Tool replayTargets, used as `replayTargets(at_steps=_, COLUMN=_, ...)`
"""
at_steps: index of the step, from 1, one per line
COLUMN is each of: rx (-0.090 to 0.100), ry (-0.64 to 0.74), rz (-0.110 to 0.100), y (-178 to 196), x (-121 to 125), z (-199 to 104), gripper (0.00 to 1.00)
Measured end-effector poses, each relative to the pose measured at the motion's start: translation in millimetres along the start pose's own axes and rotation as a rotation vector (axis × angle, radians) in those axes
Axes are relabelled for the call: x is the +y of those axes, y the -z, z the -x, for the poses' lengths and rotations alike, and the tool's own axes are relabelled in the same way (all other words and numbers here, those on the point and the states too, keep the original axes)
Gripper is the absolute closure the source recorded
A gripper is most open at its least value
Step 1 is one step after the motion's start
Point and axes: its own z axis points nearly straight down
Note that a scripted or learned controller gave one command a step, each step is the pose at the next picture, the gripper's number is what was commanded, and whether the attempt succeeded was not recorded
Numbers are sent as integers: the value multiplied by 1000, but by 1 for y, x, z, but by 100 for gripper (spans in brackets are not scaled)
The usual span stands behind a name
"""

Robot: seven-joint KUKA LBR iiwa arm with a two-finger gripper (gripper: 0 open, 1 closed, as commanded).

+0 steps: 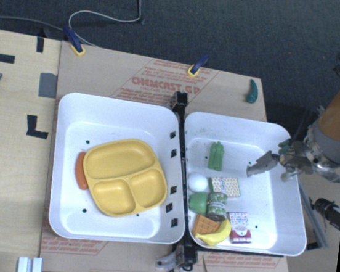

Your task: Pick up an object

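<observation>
The right bin (pixel 280 240) holds several small items. A green bottle (pixel 216 156) lies near its back left. In front of it are a white ball (pixel 197 182), a patterned packet (pixel 225 185), a green round item (pixel 198 202) and a small can (pixel 217 203). At the front lie a brown waffle piece (pixel 206 223), a yellow banana (pixel 220 233) and a red and white carton (pixel 240 227). My gripper (pixel 272 170) hovers over the bin's right back part, open, with nothing between its fingers. It is to the right of the bottle.
The left bin (pixel 73 119) carries a yellow divided plate (pixel 125 176) with an orange-red item (pixel 81 171) poking out at its left edge. A small green object (pixel 252 91) lies on the cardboard behind the right bin. Clips and a cable sit at the back.
</observation>
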Motion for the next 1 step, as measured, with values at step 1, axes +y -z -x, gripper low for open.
replayTargets(at_steps=1, rx=1, ry=0, rz=-3, y=-112, x=40, z=-14, gripper=0)
